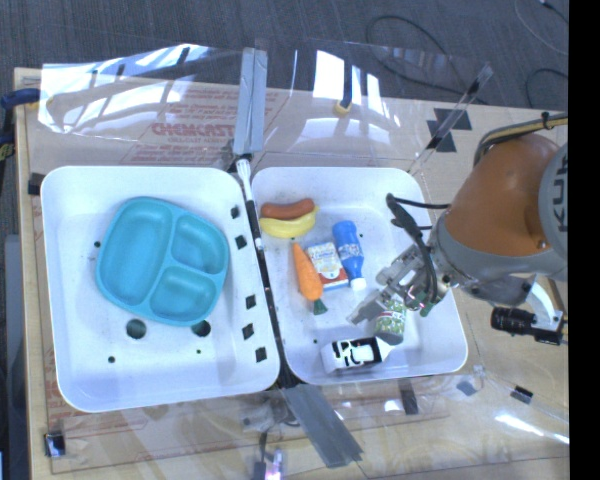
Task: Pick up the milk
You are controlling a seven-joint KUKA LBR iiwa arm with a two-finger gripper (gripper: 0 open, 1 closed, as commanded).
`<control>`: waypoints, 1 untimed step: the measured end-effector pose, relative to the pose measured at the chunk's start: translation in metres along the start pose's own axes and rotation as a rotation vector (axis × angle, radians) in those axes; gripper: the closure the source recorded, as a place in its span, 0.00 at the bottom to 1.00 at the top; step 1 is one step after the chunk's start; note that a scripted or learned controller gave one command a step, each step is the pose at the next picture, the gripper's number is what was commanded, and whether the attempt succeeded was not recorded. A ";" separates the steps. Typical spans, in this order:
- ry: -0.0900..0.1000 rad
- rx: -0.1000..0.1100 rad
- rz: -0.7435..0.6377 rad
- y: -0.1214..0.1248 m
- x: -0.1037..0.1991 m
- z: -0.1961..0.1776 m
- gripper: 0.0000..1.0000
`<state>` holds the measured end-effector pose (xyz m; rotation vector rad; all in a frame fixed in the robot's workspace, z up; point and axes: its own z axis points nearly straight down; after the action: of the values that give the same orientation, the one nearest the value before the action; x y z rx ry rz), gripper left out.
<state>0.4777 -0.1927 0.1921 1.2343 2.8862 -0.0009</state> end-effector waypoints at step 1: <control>0.003 0.000 -0.140 0.020 0.022 0.101 0.00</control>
<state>0.4768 -0.1630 0.0910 1.0307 2.9686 0.0004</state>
